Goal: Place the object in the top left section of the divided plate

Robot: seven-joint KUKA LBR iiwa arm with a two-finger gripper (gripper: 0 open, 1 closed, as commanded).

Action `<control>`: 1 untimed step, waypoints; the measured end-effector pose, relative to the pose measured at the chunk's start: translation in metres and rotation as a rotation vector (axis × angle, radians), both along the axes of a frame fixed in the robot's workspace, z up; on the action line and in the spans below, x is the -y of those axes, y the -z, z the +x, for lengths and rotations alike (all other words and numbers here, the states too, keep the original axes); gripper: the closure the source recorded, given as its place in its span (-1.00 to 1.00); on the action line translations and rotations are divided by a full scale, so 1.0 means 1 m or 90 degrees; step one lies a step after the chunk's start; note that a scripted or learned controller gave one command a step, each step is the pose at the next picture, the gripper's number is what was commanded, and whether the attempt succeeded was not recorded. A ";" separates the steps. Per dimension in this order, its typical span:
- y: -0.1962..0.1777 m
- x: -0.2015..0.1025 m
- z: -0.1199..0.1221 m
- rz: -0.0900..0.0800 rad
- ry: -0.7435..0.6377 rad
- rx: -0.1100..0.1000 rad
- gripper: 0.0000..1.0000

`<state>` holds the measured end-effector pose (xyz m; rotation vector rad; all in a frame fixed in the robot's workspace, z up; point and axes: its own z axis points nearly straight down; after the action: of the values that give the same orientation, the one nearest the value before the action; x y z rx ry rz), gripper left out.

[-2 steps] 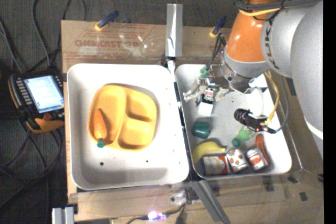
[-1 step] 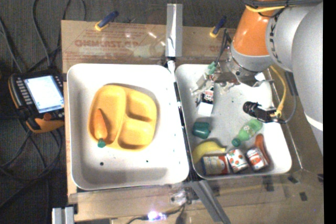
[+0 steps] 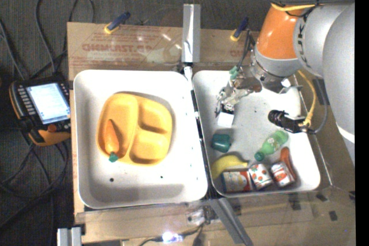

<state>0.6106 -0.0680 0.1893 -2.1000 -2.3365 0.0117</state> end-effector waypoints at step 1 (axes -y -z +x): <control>0.007 0.009 -0.016 0.002 -0.054 0.001 1.00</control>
<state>0.5949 -0.0769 0.1820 -1.9978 -2.4233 0.0072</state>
